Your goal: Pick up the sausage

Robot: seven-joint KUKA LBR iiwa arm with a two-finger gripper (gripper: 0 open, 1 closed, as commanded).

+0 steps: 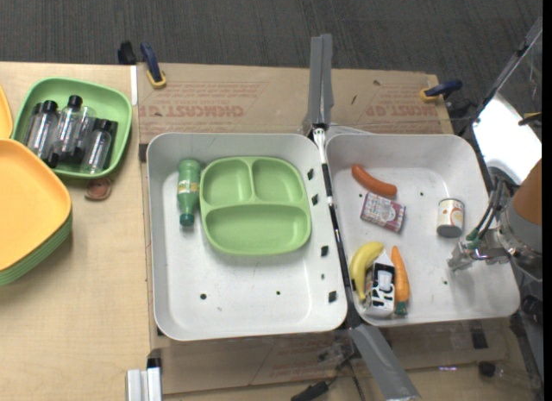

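Observation:
The sausage (373, 180) is a reddish-orange link lying flat near the back of the right bin (431, 153), slanting down to the right. It lies free, with nothing touching it. My gripper (464, 258) hangs low over the right bin's right side, near the rim. It is well to the right of the sausage and nearer the front, just below a small can (449, 216). Nothing shows in the gripper.
A pink packet (382, 210) lies just in front of the sausage. A banana (366, 266), a carrot (400, 277) and a black-and-white pack (382, 288) crowd the right bin's front left. The left bin (241, 300) holds a green divided plate (255, 204) and a green bottle (187, 191).

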